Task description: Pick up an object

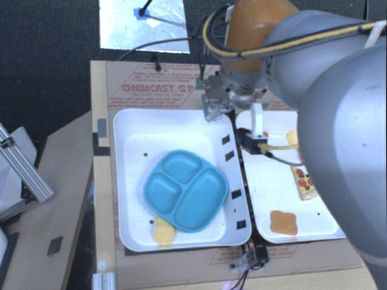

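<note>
My fingers (213,110), whose state I cannot tell, hang over the left white bin's (130,132) far rim, and the blue three-compartment plastic plate (185,190) lies nearer the camera, slanting diagonally.

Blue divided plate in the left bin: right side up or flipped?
Right side up. The blue divided plate shows its three open compartments facing the camera, lying in the left bin.

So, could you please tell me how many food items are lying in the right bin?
3: an orange piece near the front, a pizza slice mid-right, and a yellow piece at the arm's edge. The arm may hide more.
</note>
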`<state>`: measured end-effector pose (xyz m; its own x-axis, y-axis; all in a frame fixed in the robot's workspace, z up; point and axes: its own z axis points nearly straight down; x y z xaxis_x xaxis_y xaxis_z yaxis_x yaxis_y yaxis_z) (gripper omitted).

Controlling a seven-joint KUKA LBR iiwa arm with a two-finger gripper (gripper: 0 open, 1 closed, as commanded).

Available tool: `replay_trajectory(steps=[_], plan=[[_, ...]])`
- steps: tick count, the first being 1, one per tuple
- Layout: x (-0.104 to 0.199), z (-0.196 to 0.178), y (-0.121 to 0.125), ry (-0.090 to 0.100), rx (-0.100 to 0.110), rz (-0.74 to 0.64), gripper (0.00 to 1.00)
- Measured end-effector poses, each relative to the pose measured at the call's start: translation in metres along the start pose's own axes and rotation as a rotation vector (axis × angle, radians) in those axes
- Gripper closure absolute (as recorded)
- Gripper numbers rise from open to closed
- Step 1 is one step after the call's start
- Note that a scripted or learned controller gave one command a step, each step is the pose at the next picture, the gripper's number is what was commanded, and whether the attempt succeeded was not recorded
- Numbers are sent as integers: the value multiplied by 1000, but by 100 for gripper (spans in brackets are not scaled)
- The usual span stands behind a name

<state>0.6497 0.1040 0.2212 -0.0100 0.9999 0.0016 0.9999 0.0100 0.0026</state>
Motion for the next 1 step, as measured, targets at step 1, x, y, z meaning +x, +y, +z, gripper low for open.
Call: replay_trajectory(steps=[1], plan=[[-3,-1,0,-2,1,4,0]])
